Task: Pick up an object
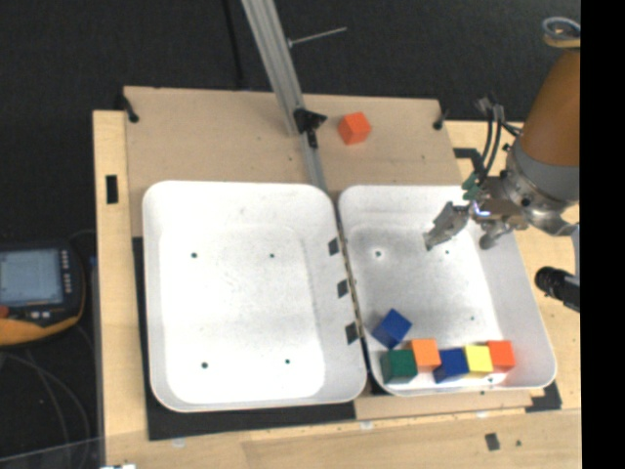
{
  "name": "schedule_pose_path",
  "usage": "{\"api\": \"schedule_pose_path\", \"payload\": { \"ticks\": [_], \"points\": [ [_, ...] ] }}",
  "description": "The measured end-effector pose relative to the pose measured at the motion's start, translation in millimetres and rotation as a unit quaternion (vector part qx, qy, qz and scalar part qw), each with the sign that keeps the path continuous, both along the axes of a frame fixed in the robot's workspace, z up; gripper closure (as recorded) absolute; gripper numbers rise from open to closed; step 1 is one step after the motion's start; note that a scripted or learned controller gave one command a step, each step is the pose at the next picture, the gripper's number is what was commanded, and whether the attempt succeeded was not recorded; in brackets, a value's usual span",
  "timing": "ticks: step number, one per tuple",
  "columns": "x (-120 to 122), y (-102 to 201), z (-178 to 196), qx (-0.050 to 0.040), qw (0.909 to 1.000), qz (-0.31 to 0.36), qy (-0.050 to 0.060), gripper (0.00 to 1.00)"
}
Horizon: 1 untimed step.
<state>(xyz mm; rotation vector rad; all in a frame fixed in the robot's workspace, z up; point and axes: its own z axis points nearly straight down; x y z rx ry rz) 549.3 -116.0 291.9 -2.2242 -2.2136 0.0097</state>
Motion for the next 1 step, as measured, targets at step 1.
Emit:
{"api": "schedule_pose_path", "payload": {
  "ticks": [1],
  "points": [
    [-64.3, -49.1, -48.8, 0.0002, 1.0, -0.001, -0.001, 0.0]
  ]
}}
